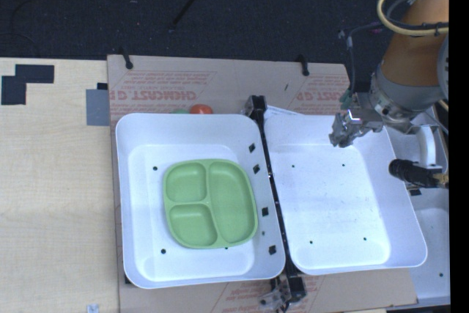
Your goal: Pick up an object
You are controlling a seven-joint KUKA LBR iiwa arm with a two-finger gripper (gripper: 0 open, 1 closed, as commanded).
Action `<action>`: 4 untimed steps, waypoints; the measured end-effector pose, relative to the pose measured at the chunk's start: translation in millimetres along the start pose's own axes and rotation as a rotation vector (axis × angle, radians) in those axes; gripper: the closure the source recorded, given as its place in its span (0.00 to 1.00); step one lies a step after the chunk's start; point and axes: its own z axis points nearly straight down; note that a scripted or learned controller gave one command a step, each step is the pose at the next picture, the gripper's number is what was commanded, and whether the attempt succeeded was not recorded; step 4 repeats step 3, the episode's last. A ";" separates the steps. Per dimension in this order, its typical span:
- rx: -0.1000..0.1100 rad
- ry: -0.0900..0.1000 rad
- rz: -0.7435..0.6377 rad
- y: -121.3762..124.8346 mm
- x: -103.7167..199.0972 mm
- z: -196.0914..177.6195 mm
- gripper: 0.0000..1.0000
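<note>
A light green divided plate with three compartments lies flat in the middle of the left white bin. My gripper hangs over the far edge of the right white bin, well to the right of the plate. Nothing shows between its fingers. A small red-orange object with a bit of green beside it peeks out just behind the left bin's far rim, on the cardboard.
Both bins rest on a cardboard sheet with red print. A black divider with clips runs between the bins. A pale wooden bench top lies to the left, with dark and grey patches at its far edge.
</note>
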 end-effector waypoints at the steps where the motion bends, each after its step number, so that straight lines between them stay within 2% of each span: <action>1: 0.008 0.003 -0.004 -13.8 56.2 14.0 1.00; 3: 0.008 0.002 -0.005 -34.0 175.7 22.0 1.00; 4: 0.008 0.002 -0.005 -34.0 175.7 22.0 1.00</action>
